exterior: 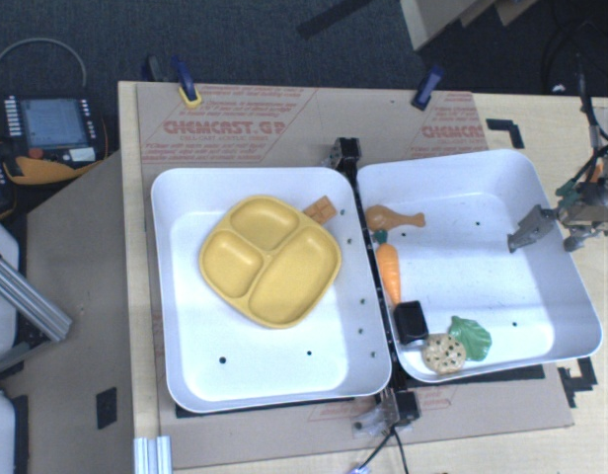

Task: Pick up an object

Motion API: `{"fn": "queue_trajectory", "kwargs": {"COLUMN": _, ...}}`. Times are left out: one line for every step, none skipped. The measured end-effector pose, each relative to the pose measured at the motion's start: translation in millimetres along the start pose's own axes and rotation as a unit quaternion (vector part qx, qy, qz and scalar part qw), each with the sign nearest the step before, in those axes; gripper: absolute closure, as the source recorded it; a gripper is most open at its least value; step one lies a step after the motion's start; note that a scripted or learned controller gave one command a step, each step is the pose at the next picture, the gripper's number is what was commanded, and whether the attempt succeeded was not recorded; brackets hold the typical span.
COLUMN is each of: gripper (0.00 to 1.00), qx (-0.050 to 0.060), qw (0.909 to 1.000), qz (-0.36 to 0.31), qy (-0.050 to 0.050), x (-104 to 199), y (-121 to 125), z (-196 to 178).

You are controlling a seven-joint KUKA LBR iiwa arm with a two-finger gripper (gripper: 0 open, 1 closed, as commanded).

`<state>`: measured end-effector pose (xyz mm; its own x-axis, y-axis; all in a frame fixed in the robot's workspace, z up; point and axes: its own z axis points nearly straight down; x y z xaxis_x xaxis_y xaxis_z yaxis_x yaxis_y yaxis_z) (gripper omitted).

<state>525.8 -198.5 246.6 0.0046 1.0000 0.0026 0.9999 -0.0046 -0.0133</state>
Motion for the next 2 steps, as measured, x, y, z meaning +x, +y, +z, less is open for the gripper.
{"fn": "queue_trajectory", "kwargs": {"gripper": 0.00, "qx": -0.007, "qw": 1.0000, "qz": -0.002, "qy": -0.002, "x": 1, "y": 2, "z": -8}}
{"fn": "queue_trajectory", "kwargs": {"gripper": 0.00, "qx": -0.005, "qw": 1.0000, "qz": -0.002, "qy": -0.001, "x": 3, "y": -2, "z": 35}}
